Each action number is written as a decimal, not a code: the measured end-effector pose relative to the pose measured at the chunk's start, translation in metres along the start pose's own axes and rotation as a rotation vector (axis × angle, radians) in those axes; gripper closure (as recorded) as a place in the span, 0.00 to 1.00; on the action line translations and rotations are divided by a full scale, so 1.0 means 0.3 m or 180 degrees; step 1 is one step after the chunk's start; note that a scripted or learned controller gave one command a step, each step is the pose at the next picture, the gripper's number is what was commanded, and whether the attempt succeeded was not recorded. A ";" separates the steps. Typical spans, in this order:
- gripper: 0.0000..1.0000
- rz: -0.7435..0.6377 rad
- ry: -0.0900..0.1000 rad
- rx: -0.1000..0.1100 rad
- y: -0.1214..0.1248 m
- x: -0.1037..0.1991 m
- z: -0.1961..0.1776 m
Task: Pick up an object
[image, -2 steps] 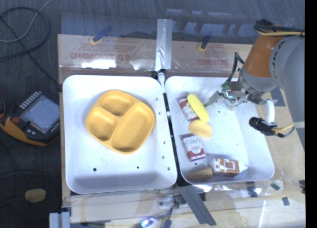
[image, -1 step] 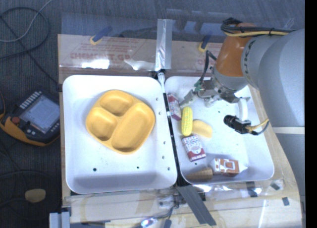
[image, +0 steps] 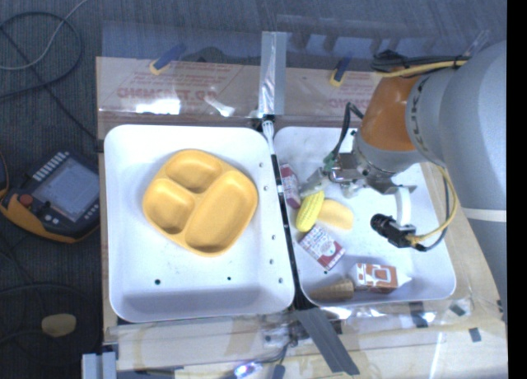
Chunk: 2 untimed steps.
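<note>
Gripper (image: 329, 178) low in the right bin (image: 428, 283), just above the yellow corn (image: 309, 210). Can't tell if open or holding.

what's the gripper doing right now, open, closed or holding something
Gripper: low in the right bin, just above the yellow corn; open or closed cannot be told.

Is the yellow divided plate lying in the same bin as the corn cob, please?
No, the yellow divided plate lies in the left bin, while the corn cob lies in the right bin.
</note>
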State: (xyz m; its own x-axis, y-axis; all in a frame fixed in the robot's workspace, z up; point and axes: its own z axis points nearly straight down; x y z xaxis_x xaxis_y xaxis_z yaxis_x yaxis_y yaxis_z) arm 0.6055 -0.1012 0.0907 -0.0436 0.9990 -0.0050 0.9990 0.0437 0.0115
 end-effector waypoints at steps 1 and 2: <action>1.00 0.0001 0.0009 -0.0010 0.005 0.002 -0.034; 1.00 0.0126 0.0011 0.0037 -0.041 0.172 -0.444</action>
State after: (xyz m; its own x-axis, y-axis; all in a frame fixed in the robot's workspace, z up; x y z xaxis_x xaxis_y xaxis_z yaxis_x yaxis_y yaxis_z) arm 0.5895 -0.0496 0.2234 -0.0042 1.0000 -0.0014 1.0000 0.0042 -0.0001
